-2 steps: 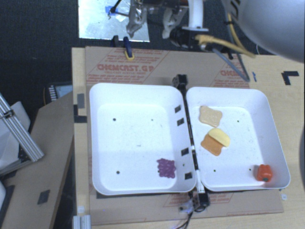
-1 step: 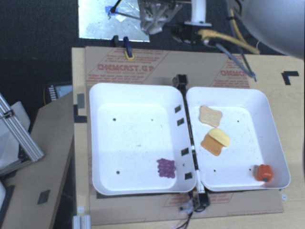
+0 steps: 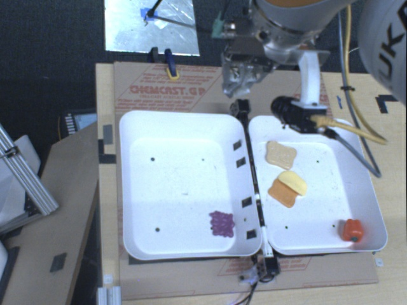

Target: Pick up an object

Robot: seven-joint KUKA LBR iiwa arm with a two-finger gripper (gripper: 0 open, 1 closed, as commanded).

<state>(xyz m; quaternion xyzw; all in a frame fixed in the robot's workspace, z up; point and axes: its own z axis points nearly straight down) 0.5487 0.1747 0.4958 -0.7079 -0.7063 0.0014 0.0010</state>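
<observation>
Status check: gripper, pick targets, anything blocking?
Gripper above the bins' far edge, holding nothing visible. Purple grapes in left bin; bread slice, cheese piece, red pepper in right bin. Nothing blocking.

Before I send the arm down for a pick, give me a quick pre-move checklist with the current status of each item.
1. Targets in view: ok. Purple grapes in the left bin; bread, cheese sandwich and red pepper in the right bin.
2. End effector holding nothing: cannot tell.
3. End effector above a target: not ok; it sits over the far rim, near the divide.
4. Spacing between targets: ok for the grapes and pepper, each alone; bread and sandwich lie close.
5. Pepper clear of the wall: not ok; it sits in the near right corner.
</observation>
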